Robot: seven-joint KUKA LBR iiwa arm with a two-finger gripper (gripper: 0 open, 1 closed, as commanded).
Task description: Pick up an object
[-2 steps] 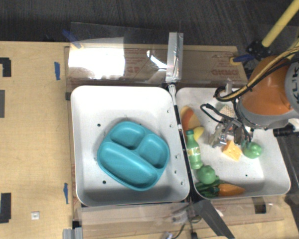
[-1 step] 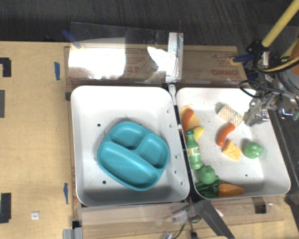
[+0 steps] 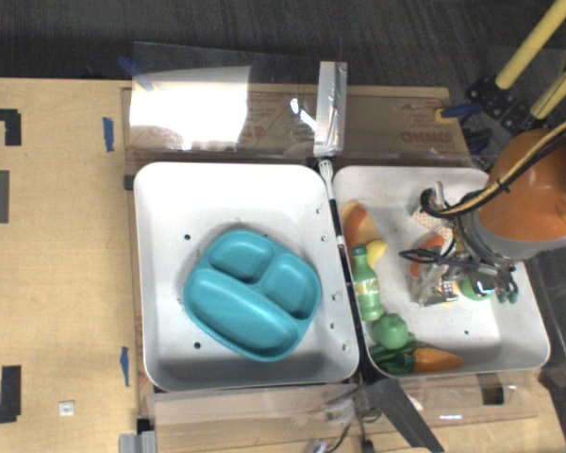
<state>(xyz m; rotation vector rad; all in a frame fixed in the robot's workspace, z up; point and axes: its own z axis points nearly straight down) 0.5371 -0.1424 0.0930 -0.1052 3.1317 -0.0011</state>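
Item one: the pincer [image 3: 443, 286], low inside the right bin [image 3: 524, 343], hanging from the arm's orange band [image 3: 538, 192]. You cannot tell from this slant whether it is apart, together or clamped on anything; cables and metal clutter hide it.

Item two: candidate objects, all in the same bin. Just to the pincer's left lie a green bottle [image 3: 365, 286], a yellow piece [image 3: 374, 250] and an orange-red rounded fruit [image 3: 357, 221] beyond it. Below and left of the pincer sit a green rounded piece [image 3: 391, 330] and a carrot-like orange item [image 3: 438, 356]. A small green thing [image 3: 472, 289] touches or sits right beside the pincer's right; something orange [image 3: 432, 245] shows just above it.

Item three: further left, the left bin [image 3: 160, 347] holds a teal divided plate [image 3: 253, 293], well apart from the pincer.

Step in hand, by your judgement: the reach or the grasp itself, with nothing visibly secured. Next you need a straight lift and a check that something rises with it.
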